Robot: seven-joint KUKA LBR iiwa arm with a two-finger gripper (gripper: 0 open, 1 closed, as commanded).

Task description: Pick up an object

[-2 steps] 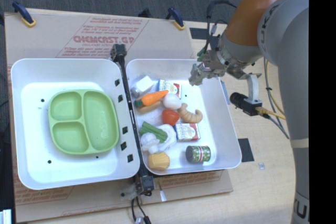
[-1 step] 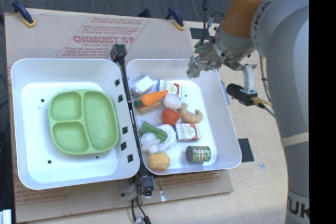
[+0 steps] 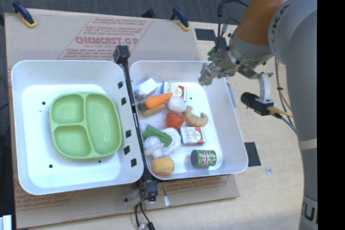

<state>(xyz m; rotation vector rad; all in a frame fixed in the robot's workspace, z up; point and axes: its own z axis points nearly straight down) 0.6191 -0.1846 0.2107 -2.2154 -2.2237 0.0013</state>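
Observation:
The right bin [image 3: 233, 132] holds a heap of toy food: an orange carrot [image 3: 159, 100], a red tomato [image 3: 174, 119], a tan croissant [image 3: 195, 117], a small carton [image 3: 174, 90], a red-and-white box [image 3: 192, 136], a green can [image 3: 203, 158], a green vegetable [image 3: 158, 134] and a yellow-orange fruit [image 3: 163, 165]. My gripper [image 3: 208, 76] hangs over the bin's far right corner, above and to the right of the carton. Nothing shows in its grasp. The grey arm with its orange band [image 3: 264, 8] comes in from the upper right.
The left bin [image 3: 21, 116] carries a light green divided plate [image 3: 86, 125]. A black divider with clips [image 3: 129, 110] runs between the bins. Cardboard [image 3: 108, 35] lies behind them with blue clamps [image 3: 180, 18]. Cables and a black fitting [image 3: 257, 102] hang off the wrist at the right.

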